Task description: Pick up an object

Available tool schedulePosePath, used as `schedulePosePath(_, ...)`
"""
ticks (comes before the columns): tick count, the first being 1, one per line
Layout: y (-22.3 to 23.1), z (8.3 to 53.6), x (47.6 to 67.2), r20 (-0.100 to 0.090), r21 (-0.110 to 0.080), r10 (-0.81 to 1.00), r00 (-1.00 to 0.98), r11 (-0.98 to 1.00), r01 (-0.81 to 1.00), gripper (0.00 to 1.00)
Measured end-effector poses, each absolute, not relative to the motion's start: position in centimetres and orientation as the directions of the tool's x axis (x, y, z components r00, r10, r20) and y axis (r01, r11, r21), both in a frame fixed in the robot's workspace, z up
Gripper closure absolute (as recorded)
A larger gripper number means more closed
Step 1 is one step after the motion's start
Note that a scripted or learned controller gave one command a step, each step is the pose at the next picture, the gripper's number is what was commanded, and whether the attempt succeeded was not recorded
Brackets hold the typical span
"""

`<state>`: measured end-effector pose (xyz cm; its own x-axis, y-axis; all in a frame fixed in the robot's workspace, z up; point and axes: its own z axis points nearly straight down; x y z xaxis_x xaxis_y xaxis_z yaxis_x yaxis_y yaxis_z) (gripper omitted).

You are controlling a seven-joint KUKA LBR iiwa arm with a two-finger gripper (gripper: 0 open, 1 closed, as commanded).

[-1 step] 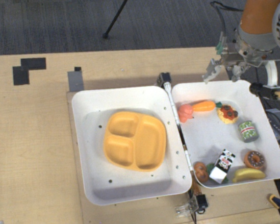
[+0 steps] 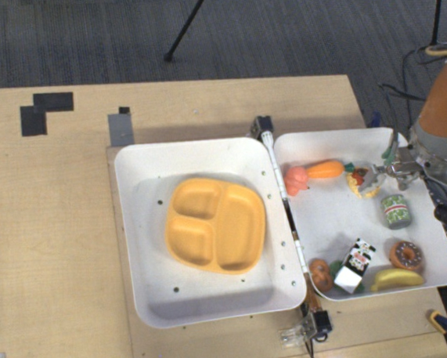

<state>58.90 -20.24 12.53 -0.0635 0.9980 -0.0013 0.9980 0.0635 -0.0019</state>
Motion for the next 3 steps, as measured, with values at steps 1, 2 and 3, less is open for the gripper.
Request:
schedulePosePath(1, -20.6, 8.7, 52.1, -0.005, 0.008, 0.954, -0.3, 0.3, 0.954, 0.0)
schedulePosePath(2, -20.6, 9.9, 52.4, -0.006, 0.013, 0.953, -0.302, 0.302, 0.953, 1.0)
schedulePosePath(3, -13.6, 12.0, 51.0, -0.001, 0.002, 0.816, -0.578, 0.578, 0.816, 1.0)
